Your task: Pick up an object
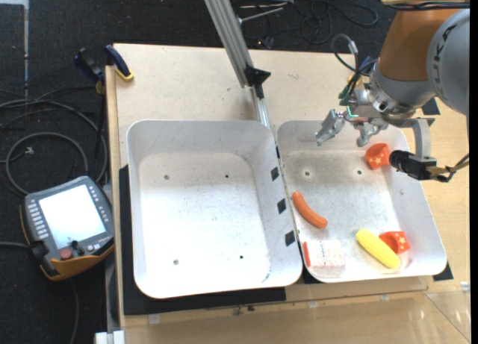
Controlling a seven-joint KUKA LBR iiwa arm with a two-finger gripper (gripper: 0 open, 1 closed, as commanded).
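Note:
My gripper (pixel 345 133) hangs over the back of the right bin (pixel 351 178), its two fingers spread apart with nothing between them. An orange block (pixel 377 156) lies just to its right by the bin's far wall. Toward the bin's middle lies an orange sausage-shaped piece (pixel 309 210). Near the front are a white and red packet (pixel 324 255), a yellow banana-like piece (pixel 377 249) and a small red piece (pixel 396 241) touching it.
The left bin (pixel 198 208) sits beside the right one. A slanted metal pole (pixel 228 25) crosses above the bench at the back. A teach pendant (pixel 67 223) lies on the floor at the left. Cables trail off the arm's wrist (pixel 418 165).

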